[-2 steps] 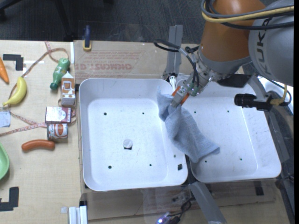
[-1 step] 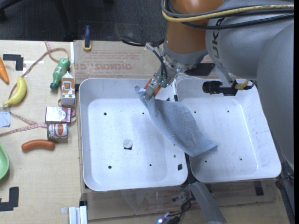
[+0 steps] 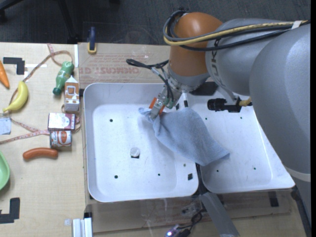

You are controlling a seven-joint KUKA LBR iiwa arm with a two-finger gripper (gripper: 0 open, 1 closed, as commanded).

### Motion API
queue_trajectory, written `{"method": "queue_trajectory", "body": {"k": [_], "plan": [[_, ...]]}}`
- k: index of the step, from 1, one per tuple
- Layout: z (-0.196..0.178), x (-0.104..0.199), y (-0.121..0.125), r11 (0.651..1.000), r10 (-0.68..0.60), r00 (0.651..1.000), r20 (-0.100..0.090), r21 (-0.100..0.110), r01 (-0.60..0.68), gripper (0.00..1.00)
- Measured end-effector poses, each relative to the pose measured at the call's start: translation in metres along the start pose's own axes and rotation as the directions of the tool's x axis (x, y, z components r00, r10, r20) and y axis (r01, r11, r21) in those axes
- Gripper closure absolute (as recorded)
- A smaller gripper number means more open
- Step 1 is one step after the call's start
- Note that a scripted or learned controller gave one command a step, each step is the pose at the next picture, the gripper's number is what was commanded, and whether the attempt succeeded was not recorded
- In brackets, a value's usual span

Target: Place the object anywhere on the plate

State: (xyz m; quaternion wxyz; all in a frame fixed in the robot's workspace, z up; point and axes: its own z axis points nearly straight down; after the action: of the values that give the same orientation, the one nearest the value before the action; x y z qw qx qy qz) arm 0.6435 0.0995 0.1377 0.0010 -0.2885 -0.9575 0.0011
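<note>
Jaws pinch one blue cloth (image 3: 190, 136); two white bins (image 3: 98, 147).

**Even overhead light, soft focus**

We see a brightly, evenly lit scene. The white bins (image 3: 98, 181) are near washed out, with little surface detail. A soft shadow lies under the blue cloth (image 3: 190, 135), and the arm (image 3: 256, 63) carries a pale sheen along its grey shell. Small items on the counter (image 3: 39, 181) look slightly blurred, and the dark floor at the top shows grainy noise.
</note>
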Motion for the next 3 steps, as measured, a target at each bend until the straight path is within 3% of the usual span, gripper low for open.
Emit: {"method": "queue_trajectory", "body": {"k": [1, 2, 3], "plan": [[-0.131, 0.085, -0.037, 1.0, 0.025, 1.0, 0.002, -0.002, -0.025, 1.0], [-0.274, 0.087, -0.072, 0.99, -0.138, 0.99, 0.003, -0.001, 0.138, 1.0], [-0.15, 0.158, 0.033, 0.993, -0.122, 0.993, -0.001, 0.002, 0.122, 1.0]]}}
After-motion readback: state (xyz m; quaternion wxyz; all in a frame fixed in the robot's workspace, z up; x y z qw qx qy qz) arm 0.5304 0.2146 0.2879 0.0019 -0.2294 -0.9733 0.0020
